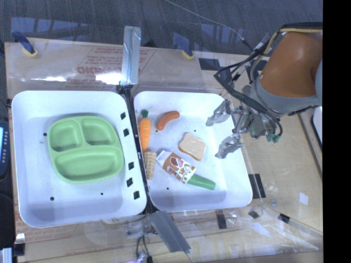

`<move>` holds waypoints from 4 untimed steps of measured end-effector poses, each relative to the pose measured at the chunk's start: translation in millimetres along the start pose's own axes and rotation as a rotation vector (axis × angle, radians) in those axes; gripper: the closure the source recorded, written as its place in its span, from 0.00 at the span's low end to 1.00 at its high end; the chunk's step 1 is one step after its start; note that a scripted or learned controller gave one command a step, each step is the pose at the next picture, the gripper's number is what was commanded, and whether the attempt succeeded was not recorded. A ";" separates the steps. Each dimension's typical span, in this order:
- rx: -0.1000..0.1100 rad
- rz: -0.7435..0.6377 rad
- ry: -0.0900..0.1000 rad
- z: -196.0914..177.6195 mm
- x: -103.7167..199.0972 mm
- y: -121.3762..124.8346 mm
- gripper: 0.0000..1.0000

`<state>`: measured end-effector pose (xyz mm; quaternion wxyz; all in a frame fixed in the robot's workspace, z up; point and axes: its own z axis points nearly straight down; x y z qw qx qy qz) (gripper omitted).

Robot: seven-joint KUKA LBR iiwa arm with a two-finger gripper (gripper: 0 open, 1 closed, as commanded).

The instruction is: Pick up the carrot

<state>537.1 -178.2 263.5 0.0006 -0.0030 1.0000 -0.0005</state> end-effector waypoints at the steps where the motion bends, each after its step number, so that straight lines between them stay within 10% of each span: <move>1: -0.006 -0.076 0.012 123.8 -49.4 32.3 0.00; 2: -0.002 0.035 0.001 172.7 -91.9 87.5 0.00; 3: 0.000 0.028 -0.006 159.6 -94.2 88.0 1.00; 4: -0.002 0.017 -0.011 65.1 -118.7 149.1 1.00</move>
